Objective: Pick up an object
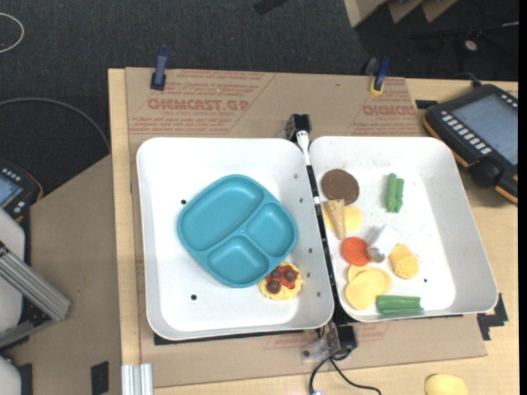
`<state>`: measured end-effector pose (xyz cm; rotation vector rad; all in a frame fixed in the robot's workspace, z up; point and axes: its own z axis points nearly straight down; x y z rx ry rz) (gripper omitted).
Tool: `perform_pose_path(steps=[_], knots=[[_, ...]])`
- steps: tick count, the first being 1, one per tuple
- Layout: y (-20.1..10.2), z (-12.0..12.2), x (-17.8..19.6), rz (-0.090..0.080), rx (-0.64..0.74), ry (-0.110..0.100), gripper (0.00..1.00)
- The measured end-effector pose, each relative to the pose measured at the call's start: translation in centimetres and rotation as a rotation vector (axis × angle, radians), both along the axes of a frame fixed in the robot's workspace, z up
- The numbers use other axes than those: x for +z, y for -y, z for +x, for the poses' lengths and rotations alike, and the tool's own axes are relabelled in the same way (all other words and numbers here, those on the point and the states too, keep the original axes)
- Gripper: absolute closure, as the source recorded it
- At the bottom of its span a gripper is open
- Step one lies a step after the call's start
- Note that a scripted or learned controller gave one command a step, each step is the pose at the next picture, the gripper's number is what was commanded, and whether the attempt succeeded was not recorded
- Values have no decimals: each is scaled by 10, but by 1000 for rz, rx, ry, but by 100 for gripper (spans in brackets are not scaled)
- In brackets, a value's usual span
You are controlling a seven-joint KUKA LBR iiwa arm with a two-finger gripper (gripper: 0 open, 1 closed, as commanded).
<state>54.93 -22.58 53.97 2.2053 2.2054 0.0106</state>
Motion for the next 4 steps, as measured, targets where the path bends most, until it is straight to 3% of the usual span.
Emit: perform_pose_path(steps=[1,2,3,4], knots=[[-1,-73,-104,15,-4,-31,100],[-62,-9,2,7,10,-5,100],[-13,-54,-128,14,-7,-33,100],[-112,-44,-120,14,11,-22,100]])
